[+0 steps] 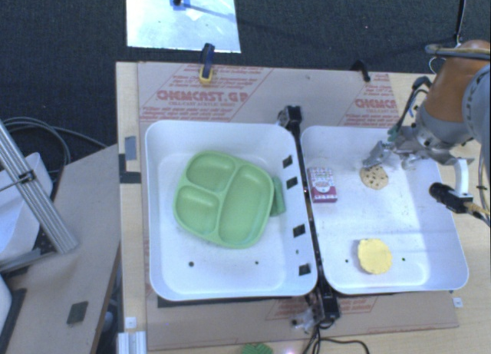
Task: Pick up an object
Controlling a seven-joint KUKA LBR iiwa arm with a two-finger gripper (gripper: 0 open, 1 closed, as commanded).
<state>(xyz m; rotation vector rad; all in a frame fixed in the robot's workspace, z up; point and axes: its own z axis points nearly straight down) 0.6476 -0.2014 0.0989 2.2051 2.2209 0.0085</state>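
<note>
The right bin [430,222] holds three items. A brown cookie [375,178] lies near its far middle. A small red and white box [322,183] rests by the bin's left wall, and a round yellow piece [374,256] sits near the front. My gripper [376,158] reaches in from the right and hangs just above the cookie's far edge, low over the bin floor. I see nothing held in it.
In the left bin [165,268] lies a green divided plate [224,199] with a green piece tucked under its right edge. Black clips run along the divider [298,199] between the bins. A clamp [206,64] sits at the bench's back edge.
</note>
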